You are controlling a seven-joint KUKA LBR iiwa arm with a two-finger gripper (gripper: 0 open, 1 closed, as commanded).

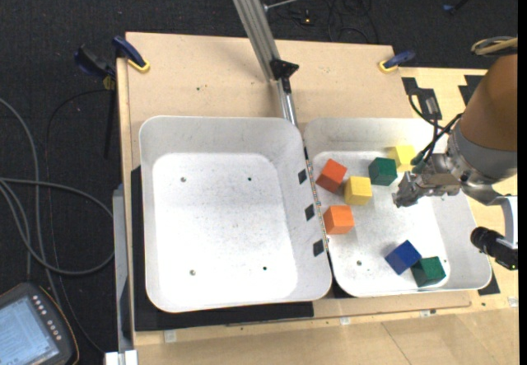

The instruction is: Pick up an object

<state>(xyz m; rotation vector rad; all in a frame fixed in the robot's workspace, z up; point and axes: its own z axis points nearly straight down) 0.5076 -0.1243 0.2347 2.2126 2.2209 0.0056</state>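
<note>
**Gripper low over the right bin, blocks scattered beneath**

While the arm (pixel 494 120) reaches in from the right, its gripper (pixel 409 192) hangs over the right bin (pixel 461 281), inside the upper right part of the tray. Grey wrist, orange band above it. Finger state: cannot tell, since the tips are small and dark against the tray floor and merge with the wrist body. No block visible between them.

Blocks, all in the right bin:
- yellow block (pixel 404 155) by the back wall, partly behind the wrist cabling.
- dark green block (pixel 382 170) just beside it to the left, and just up-left of the gripper.
- second yellow block (pixel 358 189) left of the gripper, near but apart.
- orange-red block (pixel 331 175) tilted, just beside that second yellow block and close to the bin's left wall.
- orange block (pixel 338 219) below those two, near the left wall.
- blue block (pixel 403 257) toward the front, touching or nearly touching a second green block (pixel 428 271) at its lower right.

Gripper sits roughly between the upper cluster and the blue-green pair, closer to the upper cluster.

Left bin (pixel 160 273) lies alongside, sharing the centre edge with the right one. Both rest on a tan bench board (pixel 206 67), blue-and-yellow clamps at its back corners. A metal pole (pixel 251 13) slants down to the back edge between the bins.
</note>
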